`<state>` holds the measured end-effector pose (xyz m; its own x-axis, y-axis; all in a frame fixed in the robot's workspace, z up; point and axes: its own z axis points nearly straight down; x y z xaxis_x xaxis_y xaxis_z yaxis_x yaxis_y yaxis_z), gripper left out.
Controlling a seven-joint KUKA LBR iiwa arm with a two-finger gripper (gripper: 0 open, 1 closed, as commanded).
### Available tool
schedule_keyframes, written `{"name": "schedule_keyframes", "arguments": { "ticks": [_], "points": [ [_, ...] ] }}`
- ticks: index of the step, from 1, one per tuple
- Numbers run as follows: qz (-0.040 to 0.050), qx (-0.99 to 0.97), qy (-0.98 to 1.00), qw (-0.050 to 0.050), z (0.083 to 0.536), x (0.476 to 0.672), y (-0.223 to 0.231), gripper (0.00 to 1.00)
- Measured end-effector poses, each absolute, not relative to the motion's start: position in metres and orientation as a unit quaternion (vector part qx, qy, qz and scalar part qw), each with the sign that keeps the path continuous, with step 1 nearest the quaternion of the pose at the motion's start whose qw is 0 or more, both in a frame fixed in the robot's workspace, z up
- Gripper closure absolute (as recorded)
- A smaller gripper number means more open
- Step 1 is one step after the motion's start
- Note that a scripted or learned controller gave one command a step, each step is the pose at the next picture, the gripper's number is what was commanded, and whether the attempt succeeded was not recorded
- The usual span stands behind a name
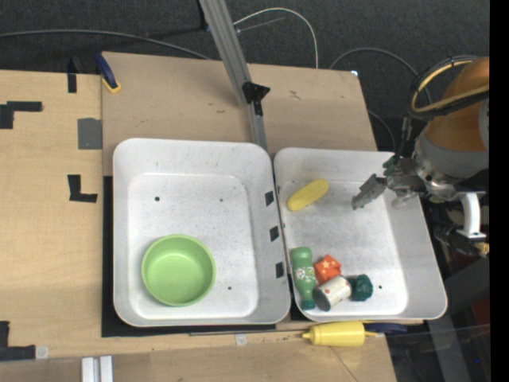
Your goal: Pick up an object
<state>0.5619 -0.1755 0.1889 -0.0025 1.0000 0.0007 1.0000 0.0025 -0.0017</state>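
My gripper (386,196) hangs over the upper right part of the right bin (413,245), its two dark fingers spread open with nothing between them. A yellow oblong object (307,195) lies to its left, well apart from the fingers. Near the bin's front edge several small things are clustered: a green bottle (301,275), a red-orange block (327,267), a white and grey cylinder (332,292) and a dark green piece (362,286).
A green bowl (178,270) sits in the front left of the left bin (199,157). A yellow bottle-like object (340,334) lies on the bench in front of the right bin. A grey pole (231,46) slants down to the bins' shared rear corner.
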Motion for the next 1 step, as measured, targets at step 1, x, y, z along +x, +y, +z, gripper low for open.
{"name": "schedule_keyframes", "arguments": {
  "ticks": [1],
  "points": [
    [0.0003, -0.706, -0.708, 0.001, 0.189, 0.5619, -0.1756, 0.0]
  ]
}}
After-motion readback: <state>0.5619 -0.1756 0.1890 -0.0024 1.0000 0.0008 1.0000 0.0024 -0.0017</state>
